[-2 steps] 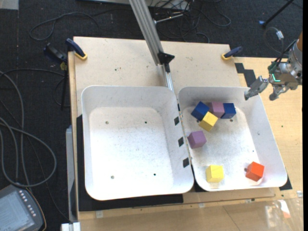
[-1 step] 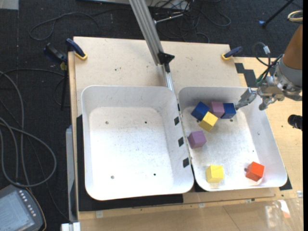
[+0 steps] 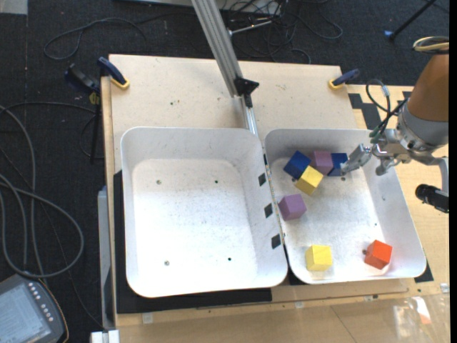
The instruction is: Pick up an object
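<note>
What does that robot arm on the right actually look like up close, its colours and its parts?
The arm has an orange-brown rounded section above a grey wrist. Thin dark cables loop beside the wrist. From it a small metallic silver gripper with slim fingers extends over the right bin. A black knob-like part sits just below the wrist at the picture's edge.

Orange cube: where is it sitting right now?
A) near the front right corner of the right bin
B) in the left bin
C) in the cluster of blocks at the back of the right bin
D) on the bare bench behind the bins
A: the orange cube lies alone near the front right corner of the right bin, right of a yellow cube.
</note>
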